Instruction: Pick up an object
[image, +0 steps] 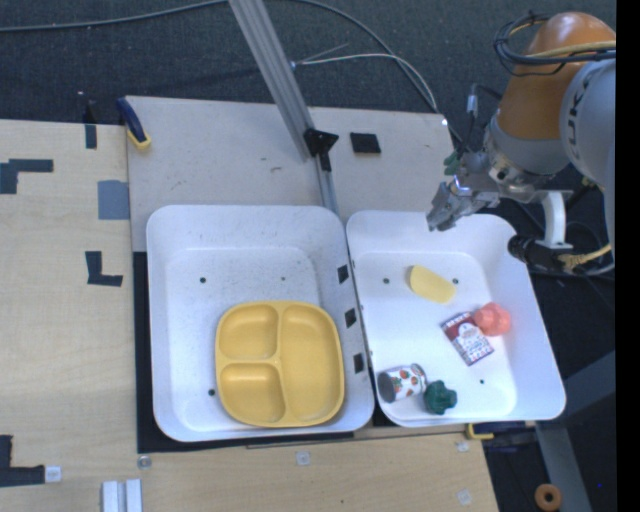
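Observation:
The right bin (500, 240) holds a yellow lemon-shaped object (431, 284), a red and white packet (468, 338), an orange-red lump (492, 320), a small white can with red print (401, 383) and a green object (440, 398). My gripper (443, 216) hangs over the bin's far rim, above and behind the yellow object, with nothing seen between its fingers. Whether they are open or shut is too small to tell.
The left bin (180, 250) carries a yellow divided plate (279, 362) at its near right. A slanted metal pole (285, 85) rises behind the bins. Black cables (555, 255) hang at the right beside the arm.

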